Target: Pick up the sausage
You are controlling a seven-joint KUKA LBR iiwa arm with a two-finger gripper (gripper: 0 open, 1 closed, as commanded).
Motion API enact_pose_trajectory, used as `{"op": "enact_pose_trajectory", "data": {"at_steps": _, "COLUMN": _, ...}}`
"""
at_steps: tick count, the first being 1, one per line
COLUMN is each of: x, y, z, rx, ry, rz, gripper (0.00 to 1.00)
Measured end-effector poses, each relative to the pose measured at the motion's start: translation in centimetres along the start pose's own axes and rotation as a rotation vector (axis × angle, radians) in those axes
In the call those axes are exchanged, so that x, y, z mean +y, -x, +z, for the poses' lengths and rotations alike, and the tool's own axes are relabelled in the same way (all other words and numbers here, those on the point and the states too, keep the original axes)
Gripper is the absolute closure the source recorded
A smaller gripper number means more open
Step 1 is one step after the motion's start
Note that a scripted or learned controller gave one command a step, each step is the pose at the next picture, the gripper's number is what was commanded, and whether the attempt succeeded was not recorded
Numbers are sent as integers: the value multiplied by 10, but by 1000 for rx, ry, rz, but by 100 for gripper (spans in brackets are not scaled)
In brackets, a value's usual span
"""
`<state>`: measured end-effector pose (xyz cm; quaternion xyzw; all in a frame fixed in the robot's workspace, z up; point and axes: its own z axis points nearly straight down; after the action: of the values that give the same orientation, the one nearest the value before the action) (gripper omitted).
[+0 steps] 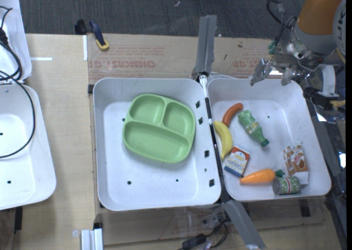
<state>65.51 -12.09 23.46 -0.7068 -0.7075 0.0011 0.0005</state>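
small orange-red curved sausage [231, 113]: lies slanted in right white bin [313, 133], upper left part | just beside yellow banana [223, 137] and green plastic bottle [252, 128] | metal two-finger gripper [273, 72]: over bin's far rim, fingers spread apart, grasping nothing, well apart from sausage

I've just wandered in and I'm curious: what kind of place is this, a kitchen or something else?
Probably a robotics lab, not a kitchen. A robot arm hangs over two white bins on a bench; the food, such as the sausage and banana, looks like toys, and cables trail about.
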Motion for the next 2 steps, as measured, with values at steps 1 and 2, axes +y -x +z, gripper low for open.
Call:
{"op": "enact_pose_trajectory", "data": {"at_steps": 1, "x": 5, "y": -23, "z": 142, "rx": -1, "ry": 4, "rz": -74, "gripper": 0}}
{"op": "enact_pose_trajectory", "data": {"at_steps": 2, "x": 5, "y": -22, "z": 131, "rx": -1, "ry": 6, "rz": -71, "gripper": 100}}
